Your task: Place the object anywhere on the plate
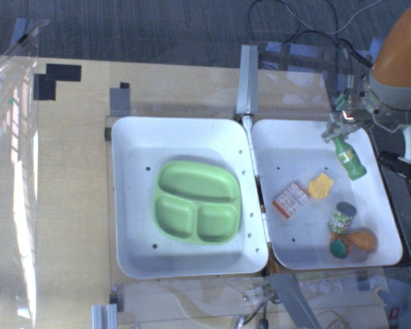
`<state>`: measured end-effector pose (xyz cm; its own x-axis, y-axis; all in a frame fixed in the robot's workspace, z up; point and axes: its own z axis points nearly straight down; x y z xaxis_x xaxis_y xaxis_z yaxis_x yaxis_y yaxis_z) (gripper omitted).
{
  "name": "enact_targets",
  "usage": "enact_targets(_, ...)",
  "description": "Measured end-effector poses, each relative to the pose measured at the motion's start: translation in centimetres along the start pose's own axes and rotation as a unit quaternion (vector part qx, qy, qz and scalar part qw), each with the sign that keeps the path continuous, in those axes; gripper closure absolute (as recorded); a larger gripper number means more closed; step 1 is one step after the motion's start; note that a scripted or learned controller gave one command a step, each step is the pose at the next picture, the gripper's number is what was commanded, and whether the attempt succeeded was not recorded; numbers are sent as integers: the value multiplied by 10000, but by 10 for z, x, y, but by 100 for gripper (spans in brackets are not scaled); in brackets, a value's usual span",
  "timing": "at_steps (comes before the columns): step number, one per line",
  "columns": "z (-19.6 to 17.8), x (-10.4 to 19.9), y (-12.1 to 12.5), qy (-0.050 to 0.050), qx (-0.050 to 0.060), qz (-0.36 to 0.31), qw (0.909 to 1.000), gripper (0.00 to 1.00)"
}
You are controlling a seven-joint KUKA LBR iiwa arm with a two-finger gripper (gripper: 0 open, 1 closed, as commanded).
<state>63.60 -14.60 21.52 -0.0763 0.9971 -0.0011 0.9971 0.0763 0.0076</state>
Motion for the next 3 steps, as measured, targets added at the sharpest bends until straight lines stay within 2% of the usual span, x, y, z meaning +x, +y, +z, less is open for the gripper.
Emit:
enact_targets(1, 42, 58, -8, 8, 21, -885, 9961, 100)
enact_targets(2, 29, 117, -10, 11, 14, -2388, 9711, 100)
enact_targets(3, 29, 192, -52, 13, 8, -2657, 9641, 100)
